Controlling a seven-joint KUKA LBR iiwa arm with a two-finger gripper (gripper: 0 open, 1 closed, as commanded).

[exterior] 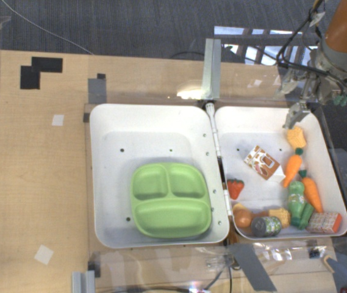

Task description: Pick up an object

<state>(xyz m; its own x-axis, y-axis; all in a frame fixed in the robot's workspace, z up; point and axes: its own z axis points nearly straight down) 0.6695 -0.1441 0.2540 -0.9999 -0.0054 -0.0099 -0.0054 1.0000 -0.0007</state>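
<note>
My gripper hangs over the far right part of the right bin, just above a yellow toy food piece, and nothing shows in its grasp. Below that piece lie an orange carrot and a second carrot. A brown and white packet lies near the bin's middle and a strawberry near its left wall. Along the near edge sit an orange ball, a dark round item, a yellow cracker, a green bottle and a pink box.
The left bin holds a green divided plate at its near side. A metal divider post stands behind the seam between the two bins. Cables run down the arm at the top right.
</note>
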